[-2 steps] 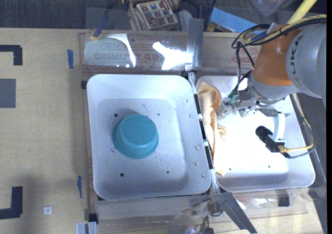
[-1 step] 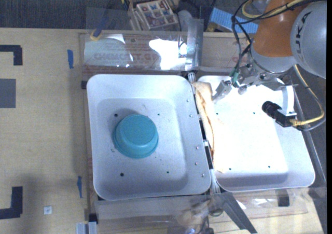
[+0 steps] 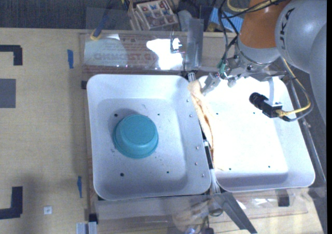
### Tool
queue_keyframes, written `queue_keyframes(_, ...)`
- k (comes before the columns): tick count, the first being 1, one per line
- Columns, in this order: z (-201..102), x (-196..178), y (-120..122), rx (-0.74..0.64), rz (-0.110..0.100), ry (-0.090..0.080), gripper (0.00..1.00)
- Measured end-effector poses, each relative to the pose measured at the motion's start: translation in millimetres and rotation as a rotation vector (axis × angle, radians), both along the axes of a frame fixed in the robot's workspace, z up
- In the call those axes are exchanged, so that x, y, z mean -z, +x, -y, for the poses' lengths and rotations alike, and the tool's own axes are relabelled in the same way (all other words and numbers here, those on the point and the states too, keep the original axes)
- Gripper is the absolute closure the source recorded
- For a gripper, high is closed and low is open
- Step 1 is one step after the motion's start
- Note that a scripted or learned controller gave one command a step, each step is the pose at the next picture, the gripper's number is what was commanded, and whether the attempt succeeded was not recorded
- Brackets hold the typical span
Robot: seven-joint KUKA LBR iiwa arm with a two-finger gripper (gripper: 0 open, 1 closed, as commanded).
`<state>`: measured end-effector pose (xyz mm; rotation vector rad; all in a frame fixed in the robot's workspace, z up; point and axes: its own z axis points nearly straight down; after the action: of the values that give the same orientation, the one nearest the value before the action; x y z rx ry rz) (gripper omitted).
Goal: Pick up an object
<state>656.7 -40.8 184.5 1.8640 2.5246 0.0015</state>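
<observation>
- The round teal plastic bowl (image 3: 136, 135) sat upside down, as far as the slanted view let me judge, near the middle of the left shallow white bin (image 3: 104, 90).
- The right shallow white bin (image 3: 259, 155) lay beside it, washed out by glare, on the pale wooden tabletop (image 3: 41, 124).
- The pincer (image 3: 211, 83) hung over the far inner corner of the right bin, close to the seam between the two bins and well apart from the bowl.
- Whether the pincer was open or closed, I could not tell; no object showed between its tips.
- The step in hand seemed to be the approach, with nothing grasped yet.
- The next move would probably call for travel left across the seam, then a descent over the bowl.
</observation>
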Motion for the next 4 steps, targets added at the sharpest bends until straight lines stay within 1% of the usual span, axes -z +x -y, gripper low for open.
queue_keyframes(1,-23,0,-19,-0.137,-0.004,0.001,0.00)
queue_keyframes(2,-33,0,-71,-0.147,-0.004,0.002,0.00)
queue_keyframes(3,-54,-20,-70,-0.435,0.002,-0.001,0.00)
queue_keyframes(4,-99,1,-45,0.011,0.000,0.000,0.00)
